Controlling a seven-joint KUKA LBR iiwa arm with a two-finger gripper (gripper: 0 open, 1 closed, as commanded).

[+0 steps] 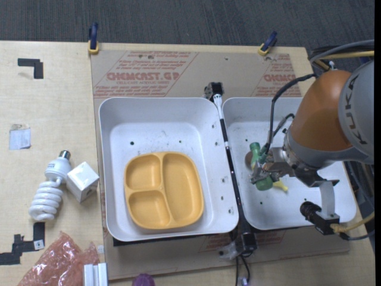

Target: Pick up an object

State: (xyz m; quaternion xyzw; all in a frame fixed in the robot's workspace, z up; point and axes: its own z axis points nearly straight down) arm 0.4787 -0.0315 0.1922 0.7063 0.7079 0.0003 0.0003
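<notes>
gripper (266, 167) is low in the right bin (297, 213), green toy (259, 159) touching its left side, can't tell if it's actually gripping

Robot lab: clamped bench (59, 100), bins (113, 124)
</notes>
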